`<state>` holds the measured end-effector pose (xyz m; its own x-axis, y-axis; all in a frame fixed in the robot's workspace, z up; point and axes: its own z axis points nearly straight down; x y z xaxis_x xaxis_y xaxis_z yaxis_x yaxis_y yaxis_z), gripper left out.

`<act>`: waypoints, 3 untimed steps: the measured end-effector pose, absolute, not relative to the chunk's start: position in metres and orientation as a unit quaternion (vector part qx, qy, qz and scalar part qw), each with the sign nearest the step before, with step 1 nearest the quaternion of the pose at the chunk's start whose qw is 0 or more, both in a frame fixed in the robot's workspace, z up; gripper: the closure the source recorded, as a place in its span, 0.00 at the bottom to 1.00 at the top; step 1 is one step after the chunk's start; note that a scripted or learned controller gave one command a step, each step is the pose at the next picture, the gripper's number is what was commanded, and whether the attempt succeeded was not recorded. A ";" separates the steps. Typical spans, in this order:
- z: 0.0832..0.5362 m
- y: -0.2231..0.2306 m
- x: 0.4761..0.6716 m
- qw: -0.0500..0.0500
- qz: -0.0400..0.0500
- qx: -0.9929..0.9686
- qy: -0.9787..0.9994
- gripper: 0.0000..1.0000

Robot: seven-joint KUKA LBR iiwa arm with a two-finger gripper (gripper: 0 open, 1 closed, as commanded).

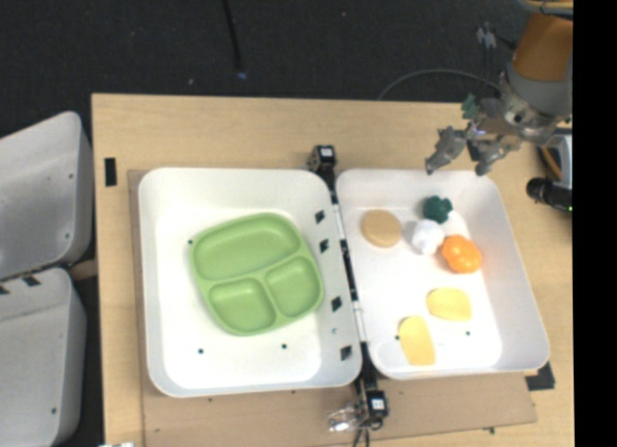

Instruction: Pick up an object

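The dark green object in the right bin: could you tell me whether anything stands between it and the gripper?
Nothing visible does. The gripper sits over the far rim of the right bin, and the dark green object lies just inside that rim. The white object and orange object lie beyond it.

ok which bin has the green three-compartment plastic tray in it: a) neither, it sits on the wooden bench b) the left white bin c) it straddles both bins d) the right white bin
b: the green three-compartment plastic tray lies inside the left white bin, while the right white bin holds the small food-shaped items instead.
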<state>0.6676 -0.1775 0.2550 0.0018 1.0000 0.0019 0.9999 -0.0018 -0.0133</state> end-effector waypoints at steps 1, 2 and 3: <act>0.261 -0.177 0.669 0.001 0.001 -0.707 -0.707 0.00; 0.199 -0.181 0.668 0.001 0.002 -0.705 -0.709 0.00; 0.141 -0.182 0.678 0.002 0.002 -0.706 -0.709 0.00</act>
<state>0.6776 -0.1816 0.1414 -0.0040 1.0000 -0.0001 1.0000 0.0040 -0.0063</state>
